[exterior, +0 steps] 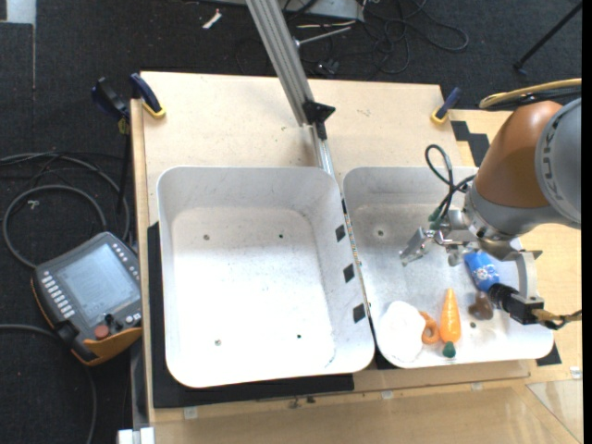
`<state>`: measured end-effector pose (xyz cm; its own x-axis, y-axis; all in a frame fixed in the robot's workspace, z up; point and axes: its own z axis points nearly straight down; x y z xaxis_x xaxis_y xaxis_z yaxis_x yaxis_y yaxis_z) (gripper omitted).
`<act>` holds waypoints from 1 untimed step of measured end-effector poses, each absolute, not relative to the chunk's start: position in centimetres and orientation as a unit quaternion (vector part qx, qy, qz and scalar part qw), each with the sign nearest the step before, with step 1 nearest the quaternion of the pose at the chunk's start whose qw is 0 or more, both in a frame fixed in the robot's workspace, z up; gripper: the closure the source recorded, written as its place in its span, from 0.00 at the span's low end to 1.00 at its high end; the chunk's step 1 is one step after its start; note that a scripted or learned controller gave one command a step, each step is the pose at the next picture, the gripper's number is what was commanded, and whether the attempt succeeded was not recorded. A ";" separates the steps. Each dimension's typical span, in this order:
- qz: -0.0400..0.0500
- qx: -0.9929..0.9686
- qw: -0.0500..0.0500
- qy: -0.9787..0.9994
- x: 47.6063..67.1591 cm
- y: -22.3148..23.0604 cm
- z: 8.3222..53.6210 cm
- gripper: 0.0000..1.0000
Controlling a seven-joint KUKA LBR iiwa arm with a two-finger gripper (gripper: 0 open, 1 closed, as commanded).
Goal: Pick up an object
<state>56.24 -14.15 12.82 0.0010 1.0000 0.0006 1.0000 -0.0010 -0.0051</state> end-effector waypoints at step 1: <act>0.000 -0.707 0.000 -0.707 56.2 -14.1 9.4 0.00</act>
<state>56.25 -14.09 9.38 0.0006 1.0000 -0.0003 1.0000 -0.0006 -0.0008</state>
